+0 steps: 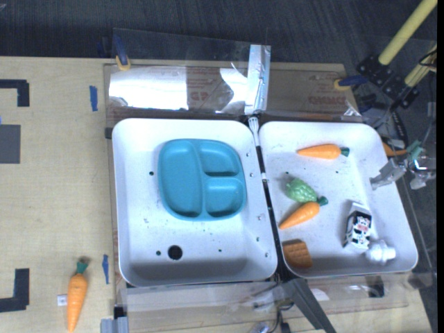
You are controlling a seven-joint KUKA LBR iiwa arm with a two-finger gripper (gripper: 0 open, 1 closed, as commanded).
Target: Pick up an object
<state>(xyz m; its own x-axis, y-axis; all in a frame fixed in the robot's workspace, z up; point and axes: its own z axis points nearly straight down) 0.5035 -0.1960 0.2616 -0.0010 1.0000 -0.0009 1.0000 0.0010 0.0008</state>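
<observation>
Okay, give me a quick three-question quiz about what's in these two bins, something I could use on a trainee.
1. True or false: the blue divided plate lies in the left bin.
2. How many carrots lie inside the right bin?
   A. one  B. two  C. three
3. Fill in: a third carrot lies outside both bins, on the ______ bench top at the view's lower left.

Key
1. True.
2. B: the upper carrot and the lower carrot, with a green leafy piece between them.
3. Wooden.
</observation>
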